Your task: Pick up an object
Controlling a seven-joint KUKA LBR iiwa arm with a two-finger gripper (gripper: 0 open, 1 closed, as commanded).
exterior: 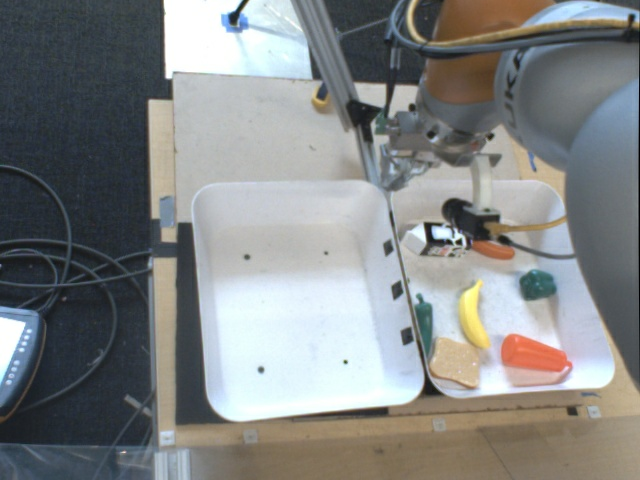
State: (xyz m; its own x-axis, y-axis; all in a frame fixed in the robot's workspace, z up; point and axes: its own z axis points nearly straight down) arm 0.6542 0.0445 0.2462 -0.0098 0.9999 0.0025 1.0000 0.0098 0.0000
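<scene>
- Gripper (400,175): well up-view and left of the banana (471,314), at the far left corner of the right bin (503,306). We cannot tell whether it is open or closed, and we see nothing held in it.
- Task status: we judge that no object is picked up yet, so the grasp and lift are both left to do.
- Candidates, all lying in the right bin:
  - bread (456,363), just below-left of the banana
  - green pepper (424,320), just left
  - red pepper (535,358), below-right
  - green lump (537,284), right
  - carrot (493,250), above
  - small box (433,238), above-left, nearest the gripper
- Left bin (290,308): well left of the banana.
</scene>
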